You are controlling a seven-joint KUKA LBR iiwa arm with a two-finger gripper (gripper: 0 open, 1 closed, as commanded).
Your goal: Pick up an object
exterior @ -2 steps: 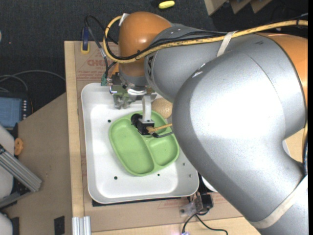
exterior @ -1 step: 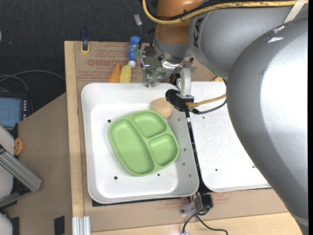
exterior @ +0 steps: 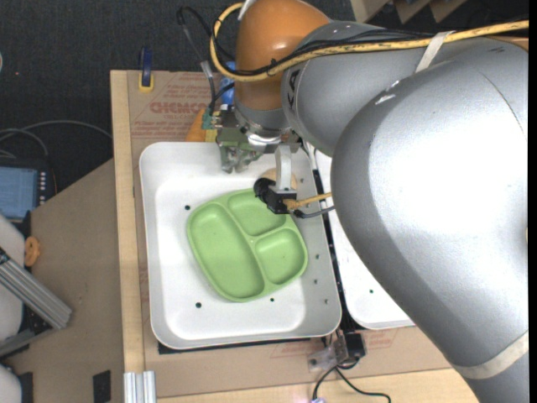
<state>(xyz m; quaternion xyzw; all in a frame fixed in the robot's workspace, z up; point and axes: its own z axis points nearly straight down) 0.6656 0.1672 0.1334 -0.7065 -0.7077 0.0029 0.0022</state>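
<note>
One object lies in the left bin (exterior: 159,250): a pale green divided plate (exterior: 245,246) of smooth, slightly glossy plastic, with rounded corners and a raised rim. Low ridges split it into three wells, one large well along its left side and two smaller ones on the right, one above the other. It lies flat on the white floor of the bin, roughly in the middle, a little toward the far wall. Its outline is a soft oblong, and its long axis runs on a slant from the upper left toward the lower right of the camera view (the large well follows that same slant). Its far edge points toward my wrist.

My gripper (exterior: 231,159) hangs over the far end of the left bin, just beyond the plate's far edge, with my orange band (exterior: 268,36) above it. I cannot tell from this angle whether my fingers are apart or together, and nothing shows between them. A small black fitting (exterior: 268,193) with a thin cable sits just over the plate's upper right rim. The right bin (exterior: 369,305) is mostly covered by my grey arm (exterior: 428,175).
</note>
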